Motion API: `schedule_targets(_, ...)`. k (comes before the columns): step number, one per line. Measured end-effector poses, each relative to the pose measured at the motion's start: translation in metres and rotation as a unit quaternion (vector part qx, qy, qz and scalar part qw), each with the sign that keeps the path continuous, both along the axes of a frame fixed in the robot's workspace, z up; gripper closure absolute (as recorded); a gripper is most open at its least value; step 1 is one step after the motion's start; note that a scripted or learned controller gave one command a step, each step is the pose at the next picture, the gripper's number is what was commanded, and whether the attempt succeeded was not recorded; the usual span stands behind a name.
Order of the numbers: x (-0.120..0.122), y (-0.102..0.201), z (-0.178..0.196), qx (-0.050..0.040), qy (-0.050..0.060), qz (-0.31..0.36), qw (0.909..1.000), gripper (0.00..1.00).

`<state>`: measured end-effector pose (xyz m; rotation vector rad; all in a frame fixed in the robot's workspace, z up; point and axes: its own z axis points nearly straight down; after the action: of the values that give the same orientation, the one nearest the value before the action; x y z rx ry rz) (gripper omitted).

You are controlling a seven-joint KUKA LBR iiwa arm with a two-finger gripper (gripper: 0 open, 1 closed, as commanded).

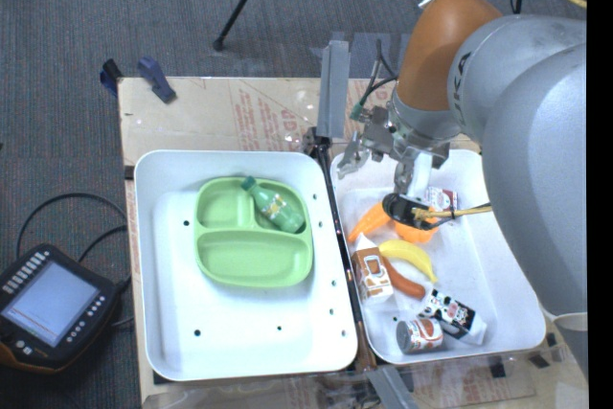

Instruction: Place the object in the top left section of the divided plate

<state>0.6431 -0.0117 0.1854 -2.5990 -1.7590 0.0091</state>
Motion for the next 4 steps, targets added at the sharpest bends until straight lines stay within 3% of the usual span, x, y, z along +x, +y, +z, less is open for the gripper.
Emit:
schedule_targets(1, -0.046, 0.016, 0.000, -0.0003, 0.001, -0.118, 0.9931, 0.00)
schedule_targets(2, -0.073, -0.018, 0.000, -0.0014, 0.001, -0.269, 0.9632, 0.00)
schedule_targets(3, -0.073, -0.018, 0.000, -0.0014, 0.001, -0.268, 0.9634, 0.00)
schedule_targets(4, -0.102, 0.000, 0.028, -0.0012, 0.002, -0.272, 0.9623, 0.00)
